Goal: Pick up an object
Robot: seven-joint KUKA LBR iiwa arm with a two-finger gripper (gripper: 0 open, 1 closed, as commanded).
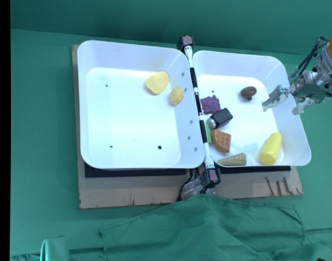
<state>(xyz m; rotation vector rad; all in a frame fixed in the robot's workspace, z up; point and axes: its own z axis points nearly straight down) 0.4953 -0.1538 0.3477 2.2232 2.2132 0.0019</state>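
While upright-slanted, yellow cylinder (270, 148).

Both white bins, the left bin (95, 145) and the right bin (296, 151), are showing smooth, glossy plastic. The brown board (117, 196) beneath them is looking like matt cardboard with a ragged edge. Green cloth (220, 230) is lying creased and matt. The gripper (286, 100) is presenting bare, shiny metal. The yellow cylinder (270, 148) is appearing smooth, and the waffle piece (221, 141) is appearing gridded.
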